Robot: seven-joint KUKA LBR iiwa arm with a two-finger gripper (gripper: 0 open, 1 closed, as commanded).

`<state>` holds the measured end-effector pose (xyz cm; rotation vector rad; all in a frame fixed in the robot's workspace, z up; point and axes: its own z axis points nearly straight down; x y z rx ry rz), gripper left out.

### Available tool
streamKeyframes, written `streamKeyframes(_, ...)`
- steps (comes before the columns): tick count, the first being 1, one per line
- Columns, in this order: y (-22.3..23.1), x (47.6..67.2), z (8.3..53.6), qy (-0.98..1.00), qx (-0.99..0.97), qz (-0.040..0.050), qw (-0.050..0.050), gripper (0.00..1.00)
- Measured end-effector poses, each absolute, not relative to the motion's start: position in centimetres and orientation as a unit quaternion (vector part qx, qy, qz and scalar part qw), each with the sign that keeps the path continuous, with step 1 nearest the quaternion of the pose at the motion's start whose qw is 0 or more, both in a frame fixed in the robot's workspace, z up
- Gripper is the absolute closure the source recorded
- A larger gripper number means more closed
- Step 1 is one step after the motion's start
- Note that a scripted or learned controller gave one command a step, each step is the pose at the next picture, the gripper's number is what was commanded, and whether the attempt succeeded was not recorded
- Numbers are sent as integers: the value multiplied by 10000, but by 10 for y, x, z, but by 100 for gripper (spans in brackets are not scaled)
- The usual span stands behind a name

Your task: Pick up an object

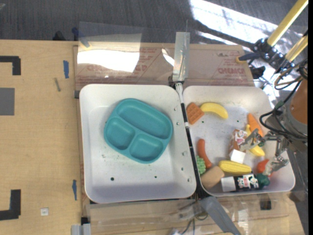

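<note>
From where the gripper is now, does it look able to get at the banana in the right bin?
Probably yes. The banana lies alone near the right bin's far wall, with nothing on top; the gripper sits over the clutter nearer the arm.

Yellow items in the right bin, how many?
3 clearly. A banana near the back of the right bin, a corn cob toward the front, and a small yellow piece by the gripper. The pile may hide more.

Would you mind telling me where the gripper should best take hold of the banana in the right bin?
Probably across the middle of the banana, from straight above: it lies flat, curved, clear on its upper side, with the waffle piece close at its left end.
</note>
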<state>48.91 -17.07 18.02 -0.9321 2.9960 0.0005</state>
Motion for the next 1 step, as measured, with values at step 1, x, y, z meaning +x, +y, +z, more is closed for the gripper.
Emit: streamKeyframes(1,-147,530,106,9681,-2502,-62,95,0)
